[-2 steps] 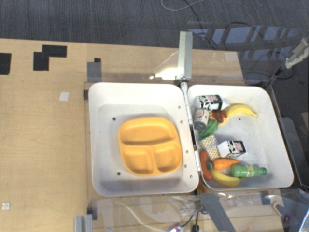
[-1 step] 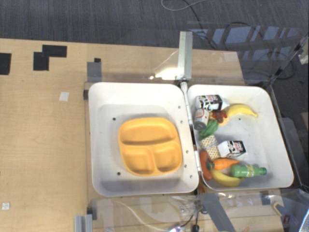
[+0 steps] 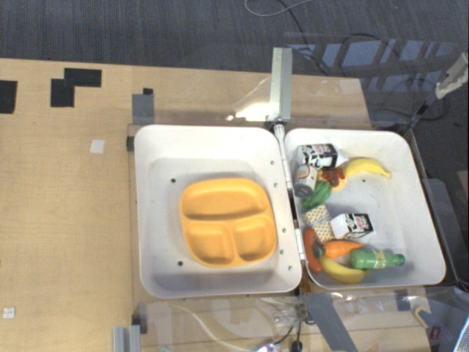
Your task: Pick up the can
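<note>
Silvery and pale, the can (image 3: 303,174) lies in the right bin (image 3: 410,196), in that bin's upper left part, close against the wall it shares with the left bin (image 3: 154,196). Its long axis seems to run roughly up and down the frame, but which end is the top is too small to tell. A black-and-white carton (image 3: 319,154) lies just above it, a green pepper (image 3: 319,193) just below, and a small red item (image 3: 334,174) to its right partly crowds its outline. Further right lies a banana (image 3: 366,169). Lower in the bin are a second carton (image 3: 352,226), a carrot (image 3: 338,249), a green bottle (image 3: 377,259) lying on its side and another banana (image 3: 343,271), packed so close that their edges overlap. An orange divided plate (image 3: 226,222) sits in the left bin. Both bins rest on a light wooden counter (image 3: 66,218) with black marks at the upper left; dark carpet (image 3: 146,13) crossed by a cable runs along the top of the frame.
</note>
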{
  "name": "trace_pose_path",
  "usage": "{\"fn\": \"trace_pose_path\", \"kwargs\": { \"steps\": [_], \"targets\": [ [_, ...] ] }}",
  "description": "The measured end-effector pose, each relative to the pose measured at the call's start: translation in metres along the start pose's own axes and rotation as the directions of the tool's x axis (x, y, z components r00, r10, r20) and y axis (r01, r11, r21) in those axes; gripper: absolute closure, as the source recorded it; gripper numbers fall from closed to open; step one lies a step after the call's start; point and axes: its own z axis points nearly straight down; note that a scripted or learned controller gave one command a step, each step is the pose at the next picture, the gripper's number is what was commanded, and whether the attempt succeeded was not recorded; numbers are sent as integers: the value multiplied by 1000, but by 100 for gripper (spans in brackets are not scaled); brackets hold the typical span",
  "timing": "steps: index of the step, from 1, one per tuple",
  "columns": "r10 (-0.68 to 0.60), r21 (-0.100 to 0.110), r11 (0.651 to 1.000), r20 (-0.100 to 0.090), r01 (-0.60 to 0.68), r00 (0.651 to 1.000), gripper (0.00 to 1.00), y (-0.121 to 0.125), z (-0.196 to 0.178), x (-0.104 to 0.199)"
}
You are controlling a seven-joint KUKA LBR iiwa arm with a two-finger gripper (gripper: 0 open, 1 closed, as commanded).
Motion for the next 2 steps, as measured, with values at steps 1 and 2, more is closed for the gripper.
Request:
{"fn": "trace_pose_path", "kwargs": {
  "steps": [1,2],
  "targets": [
    [-110,7,994,-6,110,994,0,55,37,-8],
    [-118,-1,993,0,118,993,100,57,22,-6]
  ]
}}
